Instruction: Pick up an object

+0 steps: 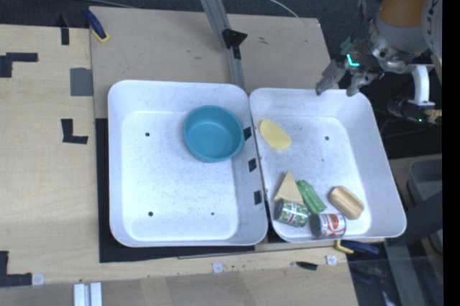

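My gripper hangs over the far right rim of the right bin, fingers spread open with nothing between them. A blue bowl sits in the left bin near its far right side. The right bin holds a yellow lemon-like piece at its far left. At its near side lie a tan wedge, a green pickle-like piece, a green can, a red can and a brown bread roll.
A slanted metal pole rises behind the seam between the bins. Wooden bench board lies to the left with black tape marks. A yellow-blue clamp sits at the board's far left corner.
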`<act>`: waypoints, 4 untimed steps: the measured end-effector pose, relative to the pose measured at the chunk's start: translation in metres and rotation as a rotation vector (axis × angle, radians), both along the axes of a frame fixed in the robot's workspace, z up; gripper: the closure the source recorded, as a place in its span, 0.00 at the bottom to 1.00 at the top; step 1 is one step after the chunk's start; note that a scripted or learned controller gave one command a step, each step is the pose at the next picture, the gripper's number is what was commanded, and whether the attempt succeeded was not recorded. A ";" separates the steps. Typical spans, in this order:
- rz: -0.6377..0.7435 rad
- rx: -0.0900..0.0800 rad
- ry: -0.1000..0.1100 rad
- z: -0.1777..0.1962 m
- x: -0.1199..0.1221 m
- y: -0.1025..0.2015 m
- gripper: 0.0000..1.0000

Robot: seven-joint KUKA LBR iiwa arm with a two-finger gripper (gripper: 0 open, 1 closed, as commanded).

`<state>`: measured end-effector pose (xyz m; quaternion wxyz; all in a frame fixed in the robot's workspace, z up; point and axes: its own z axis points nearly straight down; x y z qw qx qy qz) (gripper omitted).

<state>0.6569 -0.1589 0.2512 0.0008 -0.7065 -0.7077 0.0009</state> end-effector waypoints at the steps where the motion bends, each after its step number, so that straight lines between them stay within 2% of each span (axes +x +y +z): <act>1: 0.000 0.000 -0.002 0.001 0.000 0.000 0.00; 2: -0.001 0.000 0.004 -0.054 -0.009 0.007 0.00; 4: -0.001 -0.001 -0.001 -0.163 -0.013 0.018 0.00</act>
